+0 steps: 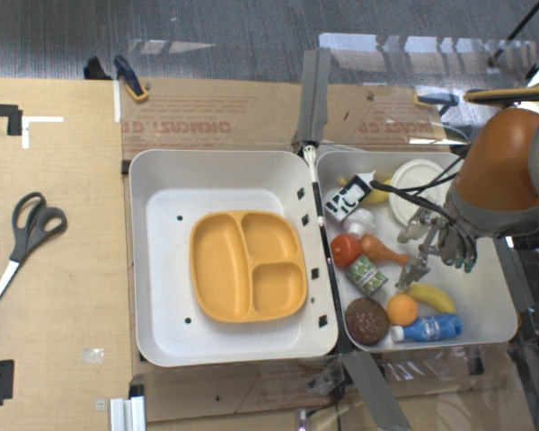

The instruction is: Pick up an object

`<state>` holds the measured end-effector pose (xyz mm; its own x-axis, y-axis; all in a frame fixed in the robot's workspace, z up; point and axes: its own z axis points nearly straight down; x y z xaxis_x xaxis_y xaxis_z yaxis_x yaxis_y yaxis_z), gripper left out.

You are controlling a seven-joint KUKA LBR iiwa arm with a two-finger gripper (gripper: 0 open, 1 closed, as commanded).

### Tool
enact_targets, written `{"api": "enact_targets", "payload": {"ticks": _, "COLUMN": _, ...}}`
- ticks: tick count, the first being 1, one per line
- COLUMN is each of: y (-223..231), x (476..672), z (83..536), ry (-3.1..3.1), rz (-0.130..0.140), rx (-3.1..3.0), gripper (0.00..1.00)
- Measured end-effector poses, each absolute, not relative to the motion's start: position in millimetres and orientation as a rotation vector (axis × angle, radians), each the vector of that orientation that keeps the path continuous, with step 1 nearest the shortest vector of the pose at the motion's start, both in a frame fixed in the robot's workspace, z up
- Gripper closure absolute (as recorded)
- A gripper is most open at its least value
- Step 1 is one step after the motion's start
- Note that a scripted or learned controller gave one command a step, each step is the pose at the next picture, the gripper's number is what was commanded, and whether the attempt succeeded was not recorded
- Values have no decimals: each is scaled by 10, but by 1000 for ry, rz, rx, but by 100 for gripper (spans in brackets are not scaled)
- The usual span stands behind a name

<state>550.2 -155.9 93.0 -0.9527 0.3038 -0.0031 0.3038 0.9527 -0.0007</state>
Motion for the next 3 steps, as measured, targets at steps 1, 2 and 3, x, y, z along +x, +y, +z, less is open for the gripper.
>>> {"api": "enact_targets", "payload": {"ticks": 1, "y": -1947, "x": 4875, "z": 1008, "ry": 3065, "rz": -6, "rx": 519, "gripper": 0}}
{"api": "enact_targets", "payload": {"ticks": 2, "y": -1656, "x": 5970, "z": 947, "ry": 2933, "rz": 0, "rx": 1113, "gripper": 0}}
{"api": "enact_targets", "payload": {"ticks": 3, "y": -1051, "x": 5507, "z": 928, "ry": 2963, "rz": 1, "rx": 1036, "gripper": 0}}
